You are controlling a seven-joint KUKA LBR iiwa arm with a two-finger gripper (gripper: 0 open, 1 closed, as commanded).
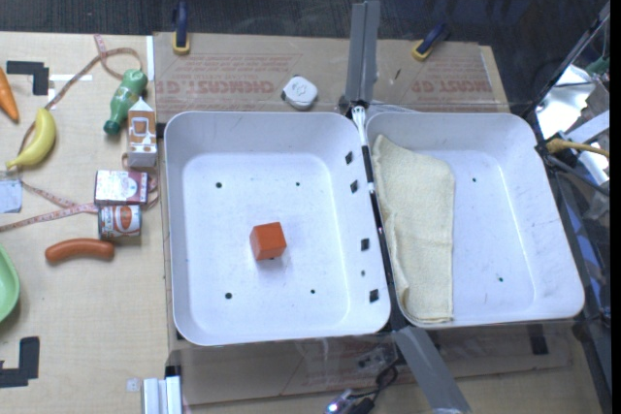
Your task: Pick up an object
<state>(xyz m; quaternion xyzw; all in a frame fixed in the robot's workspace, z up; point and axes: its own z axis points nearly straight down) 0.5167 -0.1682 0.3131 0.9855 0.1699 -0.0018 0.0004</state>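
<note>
While you look down on the tabletop, you see an orange block lying alone near the middle of the left bin, apart from every wall. A folded yellow towel lies along the left side of the right bin. You cannot tell how the claw stands from this view.

Arm: a grey, shiny part at the right edge of the frame, upper half; pose cannot be told.
</note>
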